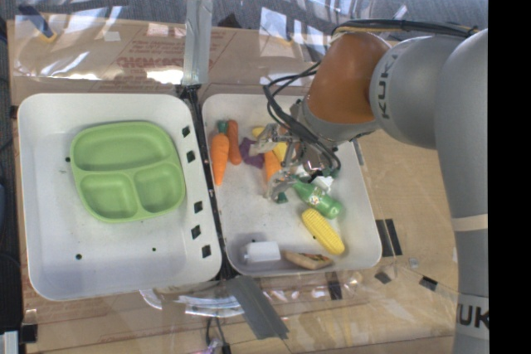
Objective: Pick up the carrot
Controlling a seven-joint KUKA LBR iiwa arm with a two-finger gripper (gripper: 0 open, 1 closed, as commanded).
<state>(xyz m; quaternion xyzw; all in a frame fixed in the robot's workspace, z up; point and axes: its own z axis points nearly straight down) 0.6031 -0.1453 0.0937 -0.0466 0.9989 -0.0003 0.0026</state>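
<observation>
Carrot (pixel 219 158) lies in the right bin (pixel 358 203), close to that bin's left wall, long axis running roughly top to bottom in the view. A second, smaller carrot (pixel 234 142) lies just beside it toward the upper right, with a dark green top (pixel 222 127) at its far end. A purple piece (pixel 250 150) sits next to that smaller carrot. The gripper (pixel 280 188) is low in the middle of the same bin, apart from the carrot, and an orange piece (pixel 272 166) shows right at its fingers; whether the fingers clamp it or how wide they stand cannot be told from this view. A yellow piece (pixel 279 148) lies just behind the orange piece. A green bottle (pixel 317 198) lies just right of the gripper, and a corn cob (pixel 323 230) below it. Near the bin's front wall lie a white block (pixel 262 252) and a tan piece (pixel 308 260). The left bin (pixel 50 253) holds a green divided plate (pixel 127 170).
</observation>
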